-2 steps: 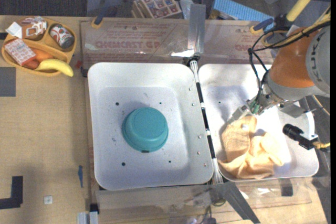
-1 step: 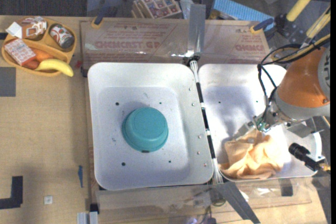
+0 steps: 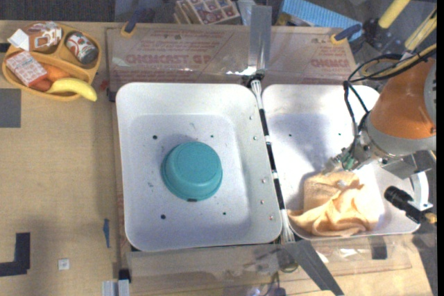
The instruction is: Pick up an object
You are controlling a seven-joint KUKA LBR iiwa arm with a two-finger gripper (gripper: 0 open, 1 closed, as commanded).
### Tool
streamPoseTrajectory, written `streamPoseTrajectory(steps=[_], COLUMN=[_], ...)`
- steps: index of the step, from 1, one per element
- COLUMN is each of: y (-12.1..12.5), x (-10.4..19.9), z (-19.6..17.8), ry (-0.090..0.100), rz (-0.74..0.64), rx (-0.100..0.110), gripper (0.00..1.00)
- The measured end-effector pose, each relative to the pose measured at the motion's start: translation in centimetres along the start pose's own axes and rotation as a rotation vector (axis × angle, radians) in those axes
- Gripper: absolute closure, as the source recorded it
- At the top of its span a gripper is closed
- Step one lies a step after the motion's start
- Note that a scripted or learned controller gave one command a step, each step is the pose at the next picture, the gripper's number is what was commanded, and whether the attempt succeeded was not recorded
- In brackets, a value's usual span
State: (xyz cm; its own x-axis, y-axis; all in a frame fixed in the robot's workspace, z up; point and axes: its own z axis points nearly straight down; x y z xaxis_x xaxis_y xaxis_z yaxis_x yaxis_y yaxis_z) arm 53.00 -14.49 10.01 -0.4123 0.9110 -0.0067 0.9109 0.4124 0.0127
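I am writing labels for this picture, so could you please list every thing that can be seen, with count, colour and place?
bins: two, white, side by side on the bench.
bowl: one, teal, upside down in the middle of the left bin.
cloth: one, pale orange, crumpled in the near part of the right bin.
tray: one, yellow-orange, far left of the bench, with small food items.
banana: one, yellow, at the tray's near edge.
cardboard sheets: two, brown, behind the bins.
arm: one, grey with an orange band, over the right bin.
gripper: one, dark, just above the cloth's far edge.
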Motion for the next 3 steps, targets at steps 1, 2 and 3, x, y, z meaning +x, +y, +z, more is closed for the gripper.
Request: streamPoseTrajectory(steps=[1, 2, 3], y=[0.0, -5.7, -5.6], x=[0.0, -2.1, -2.3], z=[0.0, 1.0, 0.0], ry=[0.0, -0.001, -0.004], rz=[0.0, 0.139, 0.142], rx=[0.0, 0.005, 0.0], gripper=[0.0, 0.0, 1.0])
